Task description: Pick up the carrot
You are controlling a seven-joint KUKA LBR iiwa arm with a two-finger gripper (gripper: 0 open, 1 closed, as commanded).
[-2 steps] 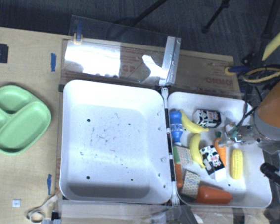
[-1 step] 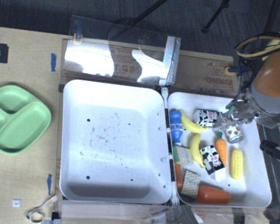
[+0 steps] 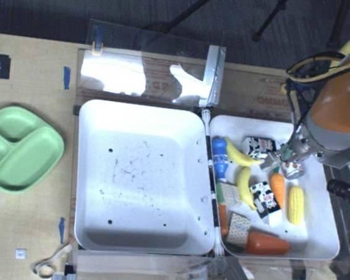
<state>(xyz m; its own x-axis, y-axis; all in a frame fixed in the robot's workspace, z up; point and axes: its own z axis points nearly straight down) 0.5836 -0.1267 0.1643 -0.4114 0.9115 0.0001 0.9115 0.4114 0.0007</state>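
Note:
The carrot, small and orange, lies lengthwise in the right bin between a black-and-white patterned block and a yellow corn cob. My gripper hangs just above the carrot's far end, its metal fingers apart and nothing between them. The grey arm with its orange band reaches in from the upper right.
The right bin also holds two bananas, a blue bottle, a second patterned block, a large red-orange vegetable at the front and a woven pad. Beside it is the left bin. A green divided plate sits far left.

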